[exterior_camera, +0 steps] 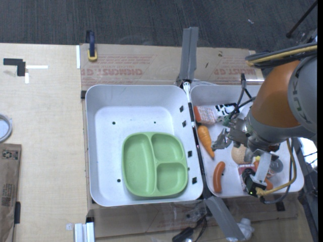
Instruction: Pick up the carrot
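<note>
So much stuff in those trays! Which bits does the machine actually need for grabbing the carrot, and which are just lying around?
Needed for the job:
- carrot, lying in the right bin by its left wall
- pincer, just right of the carrot

Just lying about:
- green divided plate in the left bin
- sausage below the carrot
- printed packet above it

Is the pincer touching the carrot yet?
Cannot tell. In the camera view, the pincer sits right beside the carrot, but no clear contact or gap shows.
</note>
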`<state>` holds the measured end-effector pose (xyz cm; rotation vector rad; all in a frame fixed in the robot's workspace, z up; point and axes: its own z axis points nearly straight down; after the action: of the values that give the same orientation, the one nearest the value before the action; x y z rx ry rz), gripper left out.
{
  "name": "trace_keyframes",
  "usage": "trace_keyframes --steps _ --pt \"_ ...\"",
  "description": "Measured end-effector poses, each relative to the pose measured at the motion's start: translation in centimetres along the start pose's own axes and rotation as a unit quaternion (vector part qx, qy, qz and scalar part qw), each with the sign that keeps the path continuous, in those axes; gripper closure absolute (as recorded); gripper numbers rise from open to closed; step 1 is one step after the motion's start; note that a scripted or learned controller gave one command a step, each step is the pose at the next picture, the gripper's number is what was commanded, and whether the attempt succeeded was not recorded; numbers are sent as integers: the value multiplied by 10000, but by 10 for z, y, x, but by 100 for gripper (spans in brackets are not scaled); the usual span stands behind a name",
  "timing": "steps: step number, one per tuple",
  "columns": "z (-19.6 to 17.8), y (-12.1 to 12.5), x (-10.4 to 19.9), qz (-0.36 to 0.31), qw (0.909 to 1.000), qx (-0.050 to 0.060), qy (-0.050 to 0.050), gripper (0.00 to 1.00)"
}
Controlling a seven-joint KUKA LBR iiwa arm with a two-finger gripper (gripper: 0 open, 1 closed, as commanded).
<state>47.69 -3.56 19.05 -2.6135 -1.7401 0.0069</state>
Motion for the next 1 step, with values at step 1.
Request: trace_keyframes --steps 1 --pt "0 34 45 -555 9985 -2 -3 0"
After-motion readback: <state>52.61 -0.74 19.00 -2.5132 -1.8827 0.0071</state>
